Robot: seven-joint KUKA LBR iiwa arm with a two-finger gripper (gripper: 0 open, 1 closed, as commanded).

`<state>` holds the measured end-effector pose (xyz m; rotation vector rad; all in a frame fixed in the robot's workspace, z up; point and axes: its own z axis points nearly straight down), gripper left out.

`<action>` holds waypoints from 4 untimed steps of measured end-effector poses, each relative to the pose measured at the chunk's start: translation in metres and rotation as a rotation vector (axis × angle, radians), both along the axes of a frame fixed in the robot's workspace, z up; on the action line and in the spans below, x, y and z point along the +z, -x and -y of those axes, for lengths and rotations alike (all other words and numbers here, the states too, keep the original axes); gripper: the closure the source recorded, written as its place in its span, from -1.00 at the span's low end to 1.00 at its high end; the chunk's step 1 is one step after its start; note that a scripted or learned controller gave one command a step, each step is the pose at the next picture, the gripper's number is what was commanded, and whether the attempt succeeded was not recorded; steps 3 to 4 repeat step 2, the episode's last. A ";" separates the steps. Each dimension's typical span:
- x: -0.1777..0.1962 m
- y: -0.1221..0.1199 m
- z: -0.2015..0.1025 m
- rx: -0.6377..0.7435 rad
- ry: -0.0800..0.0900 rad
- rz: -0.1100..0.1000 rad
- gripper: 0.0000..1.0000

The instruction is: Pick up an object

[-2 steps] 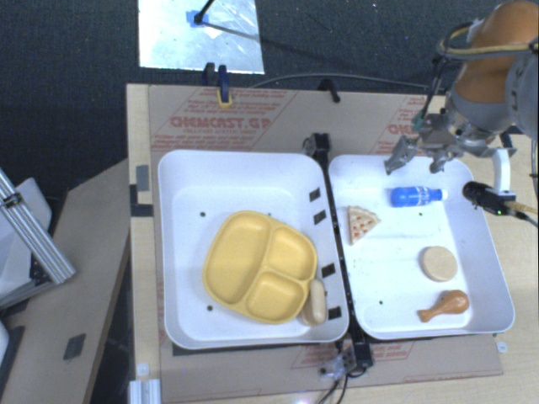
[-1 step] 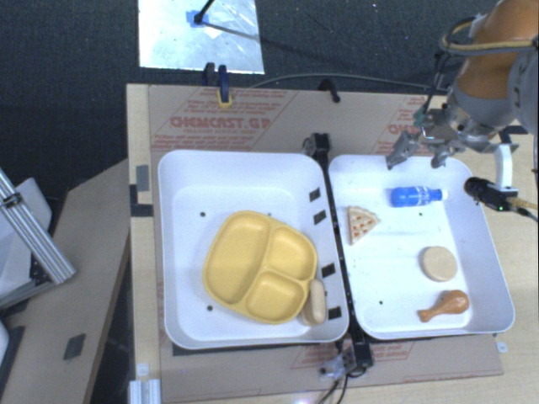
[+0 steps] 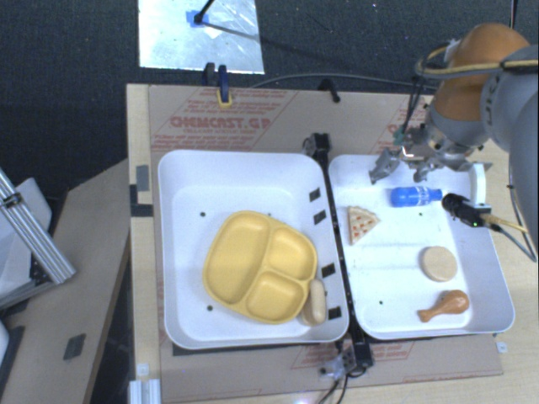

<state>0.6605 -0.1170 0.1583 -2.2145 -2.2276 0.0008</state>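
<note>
1. Two white bins side by side on bench: left bin (image 3: 181,192), right bin (image 3: 493,297).
2. In left bin: yellow divided tray (image 3: 253,268), three compartments, lying toward the near right corner.
3. Just beside tray's near right edge: pale bread roll (image 3: 316,301), touching or nearly touching the tray rim, against the bin's right wall.
4. In right bin, far end: blue bottle (image 3: 414,196) on its side, lengthwise left to right.
5. Nearer and left of bottle: pizza slice (image 3: 361,223), flat, close to the bin's left wall.
6. Further toward camera, right of centre: round tan cookie (image 3: 439,263).
7. Nearest corner area: chicken drumstick (image 3: 444,305), flat, bone end pointing left.
8. Gripper (image 3: 404,166) over far end of right bin, just above and beyond the bottle. Fingers spread apart, nothing between them.
9. Arm entering from right; orange band visible above wrist.
10. Bottle apart from fingertips, no contact discernible. All right-bin items separate from one another.
</note>
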 end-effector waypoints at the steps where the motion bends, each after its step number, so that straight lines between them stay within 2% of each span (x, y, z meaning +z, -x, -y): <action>1: -0.043 -0.006 0.003 0.000 0.001 0.001 -1.00; 2: -0.074 -0.007 0.003 0.001 0.001 0.002 -1.00; 4: -0.074 -0.007 0.003 0.001 0.001 0.002 -1.00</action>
